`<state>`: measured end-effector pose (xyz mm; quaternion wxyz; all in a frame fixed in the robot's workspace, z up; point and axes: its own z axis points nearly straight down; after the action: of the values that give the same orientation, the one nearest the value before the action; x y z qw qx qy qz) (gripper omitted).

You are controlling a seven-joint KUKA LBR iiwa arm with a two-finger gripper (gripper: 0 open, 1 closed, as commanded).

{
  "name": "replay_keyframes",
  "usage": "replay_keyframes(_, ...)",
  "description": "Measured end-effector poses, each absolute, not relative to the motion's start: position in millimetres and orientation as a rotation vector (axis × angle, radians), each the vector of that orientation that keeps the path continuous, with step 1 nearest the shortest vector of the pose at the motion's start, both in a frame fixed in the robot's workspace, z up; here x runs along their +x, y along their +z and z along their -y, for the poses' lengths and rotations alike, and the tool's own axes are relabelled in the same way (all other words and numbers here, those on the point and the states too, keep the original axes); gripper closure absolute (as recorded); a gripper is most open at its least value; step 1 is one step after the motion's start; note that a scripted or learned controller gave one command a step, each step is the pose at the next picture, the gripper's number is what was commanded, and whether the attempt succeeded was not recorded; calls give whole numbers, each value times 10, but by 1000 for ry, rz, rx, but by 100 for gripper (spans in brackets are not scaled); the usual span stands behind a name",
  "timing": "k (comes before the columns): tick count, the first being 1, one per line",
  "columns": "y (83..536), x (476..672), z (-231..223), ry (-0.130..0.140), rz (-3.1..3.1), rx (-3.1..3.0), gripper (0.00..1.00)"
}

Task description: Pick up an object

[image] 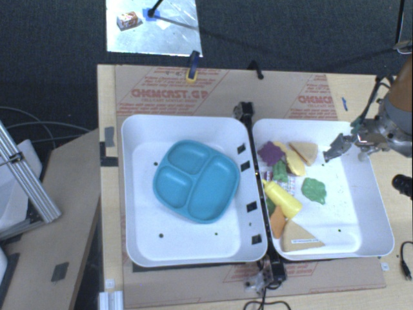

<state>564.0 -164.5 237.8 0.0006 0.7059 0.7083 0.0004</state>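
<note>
Camera view looks down on two shallow white bins side by side on the bench. The left bin (139, 173) holds a blue divided plate (196, 180) lying flat near its middle. The right bin (371, 202) holds a cluster of small toy foods along its left side — a purple piece (271, 152), a tan wedge (304, 151), a small green piece (279, 170), a yellow piece (282, 197), an orange piece (277, 223) just below it, a tan triangular slice (299, 236) toward the front, and a flat green leaf-like piece (313, 189) a little apart to their right. The gripper (336, 149) hangs over the upper right part of the right bin, reaching in from the right, apart from all the foods; nothing sits between its fingers, and whether they are spread or closed I cannot tell.
</note>
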Motion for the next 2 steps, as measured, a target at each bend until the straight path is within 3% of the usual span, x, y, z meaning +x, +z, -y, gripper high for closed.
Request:
replay_keyframes(1, 2809, 5278, 1230, 5, -2229, 2211, 0)
replay_keyframes(2, 3579, 4864, 956, 11, -2225, 2208, 0)
